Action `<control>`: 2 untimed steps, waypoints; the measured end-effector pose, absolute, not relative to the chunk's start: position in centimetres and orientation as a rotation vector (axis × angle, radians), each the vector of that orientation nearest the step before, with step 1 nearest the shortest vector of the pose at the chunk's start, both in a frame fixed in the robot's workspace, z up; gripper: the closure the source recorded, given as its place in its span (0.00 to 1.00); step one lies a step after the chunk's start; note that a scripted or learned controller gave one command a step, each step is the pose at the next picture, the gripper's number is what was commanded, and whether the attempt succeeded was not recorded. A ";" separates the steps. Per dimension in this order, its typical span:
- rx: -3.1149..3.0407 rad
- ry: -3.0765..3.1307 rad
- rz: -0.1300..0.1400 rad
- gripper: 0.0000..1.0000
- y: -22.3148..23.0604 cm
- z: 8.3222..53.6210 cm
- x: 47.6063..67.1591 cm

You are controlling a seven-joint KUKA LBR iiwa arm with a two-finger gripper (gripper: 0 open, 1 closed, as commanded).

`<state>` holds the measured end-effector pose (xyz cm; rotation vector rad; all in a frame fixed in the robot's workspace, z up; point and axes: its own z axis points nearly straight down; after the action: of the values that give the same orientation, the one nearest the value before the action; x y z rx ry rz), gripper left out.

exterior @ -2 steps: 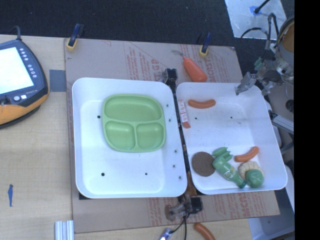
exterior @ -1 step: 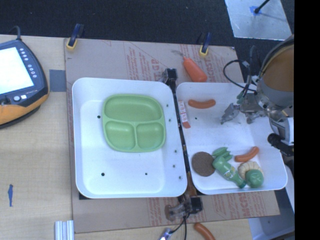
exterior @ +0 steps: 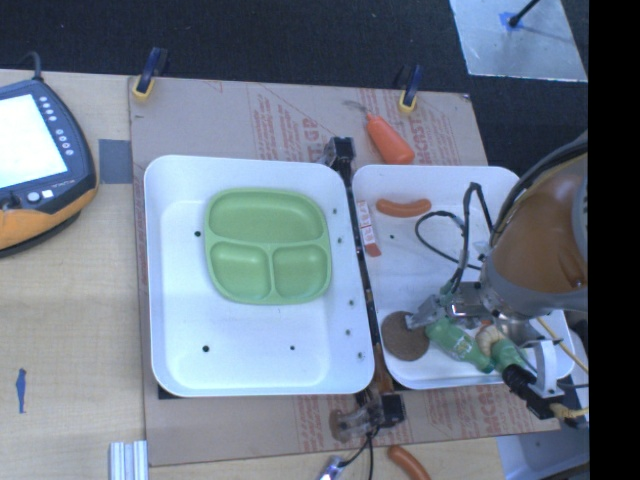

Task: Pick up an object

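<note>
We see the arm bent low over the right bin, its gripper just above a green bottle. We cannot tell the gripper's state.

- A pale wooden surface fills the left and lower frame.
- A brown cardboard sheet with red print lies over it at centre, held by two blue-and-yellow clamps along its top edge.
- Dark carpeted floor spans the top.
- A light grey floor patch sits upper right.
</note>
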<state>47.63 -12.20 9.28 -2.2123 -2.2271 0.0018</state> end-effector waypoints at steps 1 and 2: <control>-2.210 -2.233 0.001 1.00 -12.3 10.3 47.8; -2.219 -2.225 0.001 1.00 -16.5 19.3 47.7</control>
<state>47.69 -16.48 19.28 -2.2191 -2.2247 0.0010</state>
